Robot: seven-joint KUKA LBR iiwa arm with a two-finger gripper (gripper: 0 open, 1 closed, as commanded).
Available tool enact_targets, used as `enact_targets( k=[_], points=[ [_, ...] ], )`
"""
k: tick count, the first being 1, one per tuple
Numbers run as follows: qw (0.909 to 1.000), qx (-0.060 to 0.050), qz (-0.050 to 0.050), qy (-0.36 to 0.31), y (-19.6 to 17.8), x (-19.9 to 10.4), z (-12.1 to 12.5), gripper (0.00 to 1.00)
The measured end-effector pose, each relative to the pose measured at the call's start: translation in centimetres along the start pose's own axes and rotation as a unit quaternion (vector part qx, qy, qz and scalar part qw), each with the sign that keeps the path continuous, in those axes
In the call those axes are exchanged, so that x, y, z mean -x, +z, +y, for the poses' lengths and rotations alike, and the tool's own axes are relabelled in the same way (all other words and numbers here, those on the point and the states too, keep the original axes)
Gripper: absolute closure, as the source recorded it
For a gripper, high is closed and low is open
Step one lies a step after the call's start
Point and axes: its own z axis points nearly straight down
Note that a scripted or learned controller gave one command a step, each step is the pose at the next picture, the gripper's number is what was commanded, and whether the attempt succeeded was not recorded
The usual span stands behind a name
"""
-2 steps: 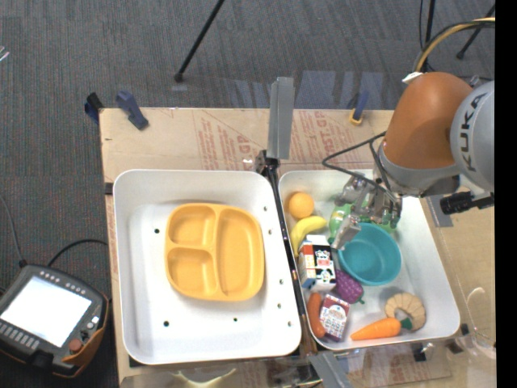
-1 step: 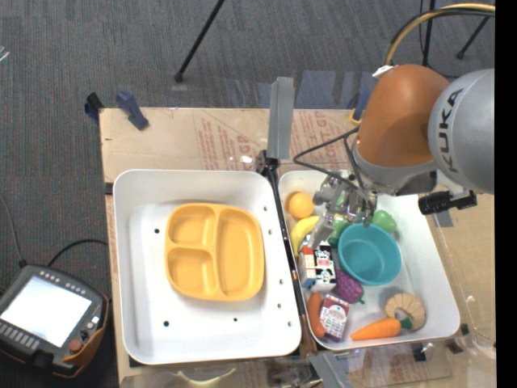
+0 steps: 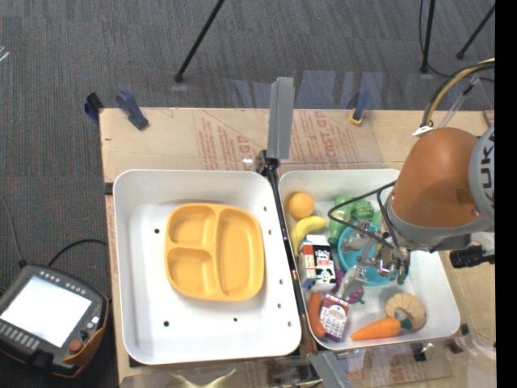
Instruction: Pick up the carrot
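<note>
While looking down on the bench [image 3: 202,140], seeing two white bins sitting side by side. Finding the left bin [image 3: 141,297] holding a yellow plate [image 3: 216,251] with three parts, lying flat near the middle. Finding the right bin [image 3: 436,285] holding lots of toys packed close together. Spotting the carrot [image 3: 376,328] lying on its side near the front edge of the right bin, with its pointy end aiming left and its green top aiming right. Noticing a round tan toy [image 3: 404,307] sitting just behind the green top, touching it or very nearly so. Seeing a pink packet [image 3: 334,315] lying just left of the pointy end, and a red-orange toy [image 3: 315,314] lying beside that, close to the bin's left wall. Watching the big grey and orange arm [image 3: 440,188] reaching in from the right and hanging over the back half of the right bin. Seeing the gripper [image 3: 380,261] pointing down over a blue-green bowl [image 3: 353,253], well behind the carrot and not touching it. Not being able to tell whether open or shut, with the metal parts looking too small and tangled. Not gripping the carrot, that much showing plainly, with the carrot lying apart on the bin floor. Also spotting an orange ball [image 3: 300,204] at the back left of the right bin, a yellow banana [image 3: 307,229] curling just in front of it, a green toy [image 3: 359,211] behind the bowl, and a little box [image 3: 317,263] standing left of the bowl.
</note>
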Motion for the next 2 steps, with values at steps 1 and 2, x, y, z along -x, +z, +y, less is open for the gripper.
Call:
enact_targets(
  k=[1,2],
  points=[
    [0.9985,0.001,0.000,-0.054,3.20,-4.18,-0.67,0.00],
    [0.9985,0.001,0.000,-0.055,2.25,-4.12,-0.56,1.00]
  ],
)
